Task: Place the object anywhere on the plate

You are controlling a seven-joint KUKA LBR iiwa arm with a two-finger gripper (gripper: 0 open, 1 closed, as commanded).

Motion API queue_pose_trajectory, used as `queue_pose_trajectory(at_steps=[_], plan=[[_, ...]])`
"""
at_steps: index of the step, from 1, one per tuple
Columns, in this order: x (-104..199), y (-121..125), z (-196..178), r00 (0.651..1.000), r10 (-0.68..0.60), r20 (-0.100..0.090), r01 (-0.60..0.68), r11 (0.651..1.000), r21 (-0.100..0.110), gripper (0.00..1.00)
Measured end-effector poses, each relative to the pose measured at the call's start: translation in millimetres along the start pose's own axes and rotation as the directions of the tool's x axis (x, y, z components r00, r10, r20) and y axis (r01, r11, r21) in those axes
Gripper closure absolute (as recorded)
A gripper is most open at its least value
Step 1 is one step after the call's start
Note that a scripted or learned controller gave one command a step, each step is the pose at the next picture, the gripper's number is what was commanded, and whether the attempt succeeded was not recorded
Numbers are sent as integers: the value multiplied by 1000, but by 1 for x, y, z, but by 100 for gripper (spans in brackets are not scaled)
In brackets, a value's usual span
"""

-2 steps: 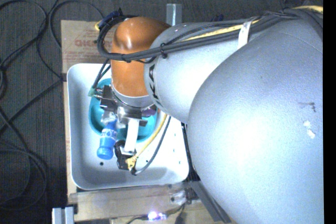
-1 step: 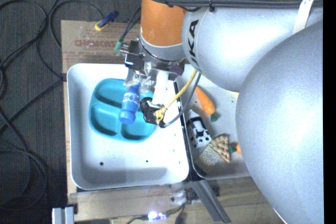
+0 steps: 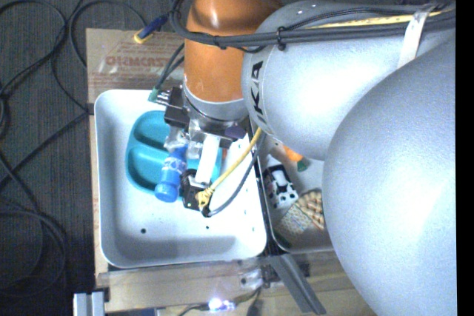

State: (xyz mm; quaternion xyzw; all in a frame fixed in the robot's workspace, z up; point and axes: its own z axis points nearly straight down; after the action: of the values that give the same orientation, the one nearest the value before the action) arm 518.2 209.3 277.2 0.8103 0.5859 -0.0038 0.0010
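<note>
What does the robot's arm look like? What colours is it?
The arm is big, round and smooth, and mostly shiny grey. Above the wrist it has a bright orange band shaped like a dome. Black letters are printed on the grey part. Black cables run along the top, held down by a pale strap.

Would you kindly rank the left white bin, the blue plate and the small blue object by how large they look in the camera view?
1. left white bin
2. blue plate
3. small blue object
The arm hides part of the bin and plate, but the order stands.
</note>
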Motion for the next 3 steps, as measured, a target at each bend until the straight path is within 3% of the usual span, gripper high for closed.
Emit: queue_pose_trajectory(at_steps=[1,2,3], plan=[[34,28,71,992,-122,-1,122,992,1,100],[-10,33,-45,923,-385,-1,385,923,-4,100],[-49,53,61,933,-361,-4,361,933,0,100]])
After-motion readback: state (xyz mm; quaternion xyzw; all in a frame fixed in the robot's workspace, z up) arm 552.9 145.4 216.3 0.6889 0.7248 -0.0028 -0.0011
